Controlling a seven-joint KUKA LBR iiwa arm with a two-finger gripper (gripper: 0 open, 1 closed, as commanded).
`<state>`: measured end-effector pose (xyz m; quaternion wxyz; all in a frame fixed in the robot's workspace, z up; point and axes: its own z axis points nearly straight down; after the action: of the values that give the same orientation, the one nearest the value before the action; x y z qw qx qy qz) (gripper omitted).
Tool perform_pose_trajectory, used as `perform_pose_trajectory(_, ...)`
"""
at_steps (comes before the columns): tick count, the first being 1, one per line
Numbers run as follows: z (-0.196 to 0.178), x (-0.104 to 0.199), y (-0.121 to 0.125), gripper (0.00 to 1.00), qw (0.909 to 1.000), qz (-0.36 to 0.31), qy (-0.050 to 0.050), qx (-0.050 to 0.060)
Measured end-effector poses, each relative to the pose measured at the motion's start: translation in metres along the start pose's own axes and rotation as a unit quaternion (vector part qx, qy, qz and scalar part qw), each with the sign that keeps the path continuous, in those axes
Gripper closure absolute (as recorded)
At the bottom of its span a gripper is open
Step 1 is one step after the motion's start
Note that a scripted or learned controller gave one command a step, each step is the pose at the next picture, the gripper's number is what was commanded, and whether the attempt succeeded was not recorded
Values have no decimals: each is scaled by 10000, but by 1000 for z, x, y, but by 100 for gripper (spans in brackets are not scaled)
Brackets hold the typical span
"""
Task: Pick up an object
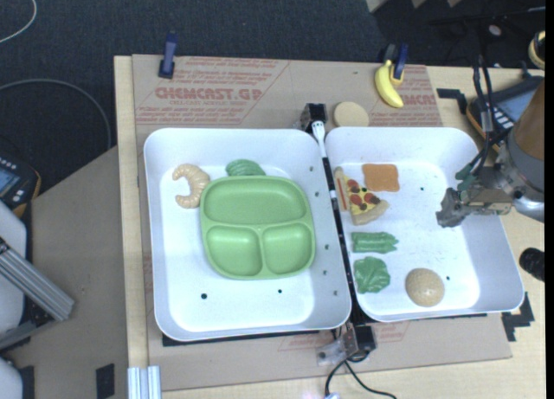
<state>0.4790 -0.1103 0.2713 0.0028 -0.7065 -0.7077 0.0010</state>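
Resting flat: wedge-shaped pizza slice (362, 199), smooth bin (450, 151).

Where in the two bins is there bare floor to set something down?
Left bin: front strip below the green tray. Right bin: middle, between pizza slice and gripper. Crowded along the right bin's left side.

- The left bin (164, 215) and right bin (485, 276) sit side by side on the bench, touching along their inner rims.
- In the left bin, a divided plate (257, 226) lies centrally; a croissant (190, 184) lies at its far-left corner, a leafy piece (246, 168) just behind its far edge.
- In the right bin, along the left wall from far to near: pizza slice (360, 198), with a toast slice (381, 177) behind it, then two leafy pieces (374, 241) (372, 274).
- A bread roll (424, 286) lies near the near edge.
- The gripper (452, 213) hangs over the right bin's right side.
- A banana (389, 86) and a round cookie (351, 114) lie on the bench behind the right bin.
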Motion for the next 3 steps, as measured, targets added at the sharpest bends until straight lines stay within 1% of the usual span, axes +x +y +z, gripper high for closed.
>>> perform_pose_trajectory(1,81,-33,-1,100,10000,24,-2,11)
perform_pose_trajectory(2,103,19,1,100,10000,3,-1,-10)
perform_pose_trajectory(3,8,70,1,100,10000,-3,-16,-47)
